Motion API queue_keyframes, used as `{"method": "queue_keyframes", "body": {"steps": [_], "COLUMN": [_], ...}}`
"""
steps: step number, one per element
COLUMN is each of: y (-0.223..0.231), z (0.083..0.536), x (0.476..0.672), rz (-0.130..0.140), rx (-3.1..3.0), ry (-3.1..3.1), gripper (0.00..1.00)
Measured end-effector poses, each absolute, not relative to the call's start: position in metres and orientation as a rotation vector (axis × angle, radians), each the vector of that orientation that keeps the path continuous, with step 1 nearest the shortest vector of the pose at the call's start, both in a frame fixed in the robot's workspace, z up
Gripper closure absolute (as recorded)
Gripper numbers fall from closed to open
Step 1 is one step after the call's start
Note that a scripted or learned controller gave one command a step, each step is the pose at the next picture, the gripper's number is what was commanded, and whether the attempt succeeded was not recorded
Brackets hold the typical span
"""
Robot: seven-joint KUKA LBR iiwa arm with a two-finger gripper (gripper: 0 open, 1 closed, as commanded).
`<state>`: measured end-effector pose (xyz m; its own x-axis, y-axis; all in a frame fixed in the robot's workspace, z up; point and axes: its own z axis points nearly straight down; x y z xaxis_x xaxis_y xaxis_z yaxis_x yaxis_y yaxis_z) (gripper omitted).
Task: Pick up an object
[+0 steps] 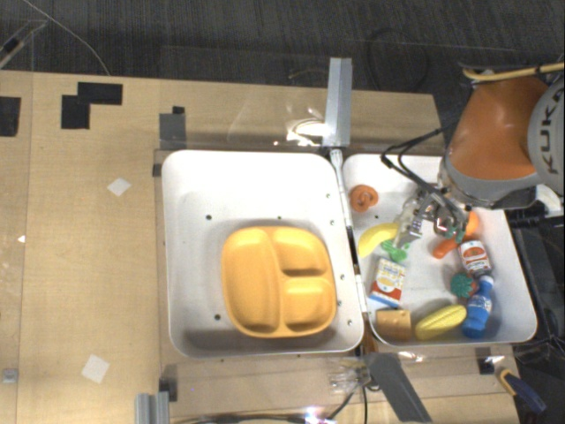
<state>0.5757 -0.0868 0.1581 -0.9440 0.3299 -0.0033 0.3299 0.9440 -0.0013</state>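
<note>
On the wooden table (79, 263), in the right bin (521, 307), the claw (422, 222) is seen hanging over the clutter, its open-or-shut state impossible to tell, with a banana (378, 237) lying just to its left, long axis slanted.

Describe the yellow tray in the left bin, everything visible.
The tray is yellow-orange, looks like smooth plastic, with rounded corners and three hollows: one long one on its left, two smaller ones stacked on its right. It lies flat, open side up, slightly turned, in the lower middle of the left bin, resting on the bin's floor. Nothing is in it or touching it.
</note>
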Motion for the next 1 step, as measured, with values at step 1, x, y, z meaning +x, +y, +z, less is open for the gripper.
{"method": "queue_keyframes", "body": {"steps": [1], "y": [-0.0614], "z": [0.2197], "x": [0.6155], "rz": [0.002], "rx": [0.286], "ry": [3.116], "gripper": [1.00]}}
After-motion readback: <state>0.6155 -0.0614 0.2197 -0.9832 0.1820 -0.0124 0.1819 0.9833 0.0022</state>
